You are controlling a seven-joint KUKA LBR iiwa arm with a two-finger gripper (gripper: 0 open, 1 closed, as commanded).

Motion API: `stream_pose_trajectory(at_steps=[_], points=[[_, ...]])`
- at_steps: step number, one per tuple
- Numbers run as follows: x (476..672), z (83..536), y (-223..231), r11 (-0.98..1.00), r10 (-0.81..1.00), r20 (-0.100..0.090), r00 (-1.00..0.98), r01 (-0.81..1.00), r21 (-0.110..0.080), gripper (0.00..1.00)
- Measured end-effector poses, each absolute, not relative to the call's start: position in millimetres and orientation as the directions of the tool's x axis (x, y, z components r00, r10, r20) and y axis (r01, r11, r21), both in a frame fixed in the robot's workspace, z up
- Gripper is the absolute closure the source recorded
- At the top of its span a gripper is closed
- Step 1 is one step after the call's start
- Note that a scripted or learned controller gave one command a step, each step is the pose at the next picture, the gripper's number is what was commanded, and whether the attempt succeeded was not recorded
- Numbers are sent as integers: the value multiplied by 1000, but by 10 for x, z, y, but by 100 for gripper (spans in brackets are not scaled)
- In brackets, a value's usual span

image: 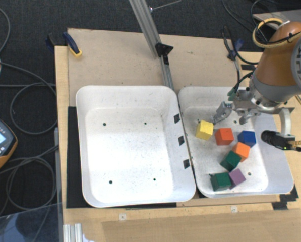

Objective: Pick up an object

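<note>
1. Nearest the camera, at the front of the right bin (276, 185), a dark green cube (221, 181) sits touching a purple cube (236, 176); both lie close to the front wall.
2. Just behind them, a second green cube (231, 160) leans against an orange cube (242, 149), with a blue cube (247, 137) touching that one from behind.
3. A red-orange cube (224, 136) and a yellow cube (204, 130) stand further left; the yellow one is nearest the divider between bins, with bare floor in front of it.
4. The left bin (89, 135) offers broad open floor across its whole width.
5. The gripper (233, 114) hangs above the rear of the right bin, behind the red-orange cube and to the right of the yellow one, apart from both.
6. Its fingers (221, 113) appear spread apart, with nothing between them and touching no cube.
7. The arm's orange band (279, 54) rises at the far right, beyond the bin's rim.
</note>
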State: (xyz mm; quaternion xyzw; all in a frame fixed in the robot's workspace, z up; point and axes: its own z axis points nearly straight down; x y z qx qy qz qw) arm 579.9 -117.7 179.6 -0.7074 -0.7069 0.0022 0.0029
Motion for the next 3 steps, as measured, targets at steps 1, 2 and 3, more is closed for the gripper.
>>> stream_pose_trajectory(at_steps=[1, 2, 3], points=[[5722, 1236, -1214, -2, 1000, 2, 2, 1000, -2, 0], [5775, 1081, -1196, 3, 1000, 6, -3, 1000, 9, 0], [5805, 1226, -1209, 3, 1000, 1, -3, 1000, 21, 100]])
